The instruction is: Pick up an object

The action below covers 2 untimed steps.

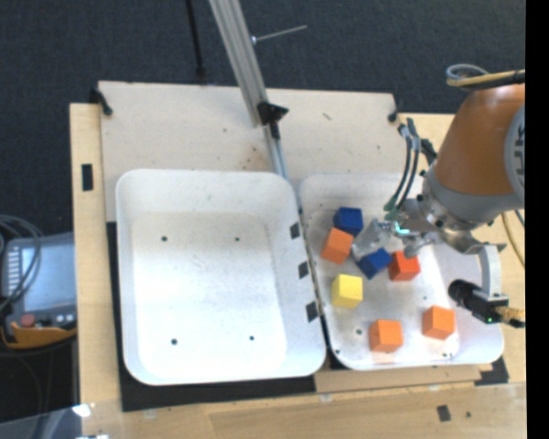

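**Pincer down among the cubes in the right bin**

The grey arm with its orange band [483,149] reaches in from the right and hangs over the right shallow white bin [467,350]. Its pincer [384,236] sits low in the middle of the bin, in the thick of a cluster of small cubes. Whether it is spread or closed, and whether it has hold of anything, cannot be told: the metal parts blur together there.

Just left of the pincer lie a blue cube [349,219] and, touching it below, an orange cube [339,244]. Just below the pincer a second, darker blue cube [375,262] lies tilted, with a red-orange cube [403,266] right beside it; both crowd the pincer's tip. A yellow cube [348,289] lies nearer the bin's left wall. Two more orange cubes, one [385,335] and another [438,322], lie apart toward the front rim, with bare floor around them.

The left shallow white bin [210,273] stands beside the first, their rims nearly touching. A slanted aluminium pole [242,53] rises from the table [210,126] between them at the back.

The arm's bulk hides the bin's upper right corner, and a black fitting [471,300] on the wrist covers part of the right side.
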Each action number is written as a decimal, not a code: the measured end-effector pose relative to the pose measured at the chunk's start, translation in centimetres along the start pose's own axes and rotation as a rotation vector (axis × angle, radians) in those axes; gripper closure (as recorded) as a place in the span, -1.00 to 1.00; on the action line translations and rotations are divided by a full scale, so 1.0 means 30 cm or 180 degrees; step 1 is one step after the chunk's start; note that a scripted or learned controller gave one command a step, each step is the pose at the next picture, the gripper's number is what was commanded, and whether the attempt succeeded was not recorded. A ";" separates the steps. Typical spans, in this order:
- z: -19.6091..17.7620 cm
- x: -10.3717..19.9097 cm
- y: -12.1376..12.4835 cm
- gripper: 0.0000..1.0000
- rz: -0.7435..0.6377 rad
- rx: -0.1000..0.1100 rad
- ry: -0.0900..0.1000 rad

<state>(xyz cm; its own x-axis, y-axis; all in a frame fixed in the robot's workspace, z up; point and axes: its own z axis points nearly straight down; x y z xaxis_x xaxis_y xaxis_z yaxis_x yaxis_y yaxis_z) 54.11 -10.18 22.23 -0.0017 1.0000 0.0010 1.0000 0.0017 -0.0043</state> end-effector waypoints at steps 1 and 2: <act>-0.007 -0.001 0.003 -1.00 0.0007 -0.0016 -0.0003; 0.202 -0.001 0.011 -1.00 0.0012 0.0003 -0.0007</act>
<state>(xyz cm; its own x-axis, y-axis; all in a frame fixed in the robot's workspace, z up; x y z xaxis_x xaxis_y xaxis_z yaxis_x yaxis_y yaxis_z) 54.41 -10.20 16.16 0.0019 1.0000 -0.0010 1.0000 -0.0019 -0.0051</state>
